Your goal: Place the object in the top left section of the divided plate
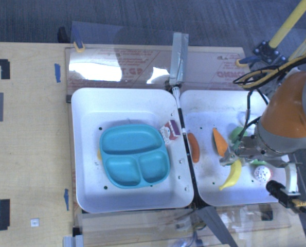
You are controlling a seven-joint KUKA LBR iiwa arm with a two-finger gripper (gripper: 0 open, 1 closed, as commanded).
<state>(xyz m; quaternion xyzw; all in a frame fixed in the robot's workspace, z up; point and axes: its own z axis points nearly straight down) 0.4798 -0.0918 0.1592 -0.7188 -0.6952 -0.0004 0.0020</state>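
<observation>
A blue divided plate [135, 155] lies in the left bin [86, 138], with one long section along its top and two smaller ones below. My gripper [234, 156] is over in the right bin [209, 112], low above the upper end of a yellow banana [232, 176]. An orange carrot [220, 141] lies just to its left, and a green item [237, 133] sits just above it, partly hidden by the wrist. I see nothing clearly held.
A brown sausage [194, 147] lies along the right bin's left wall. A white dotted ball [262, 174] rests under the arm. A small red and white packet [170, 131] sits at the plate's upper right corner. Cables hang at the upper right.
</observation>
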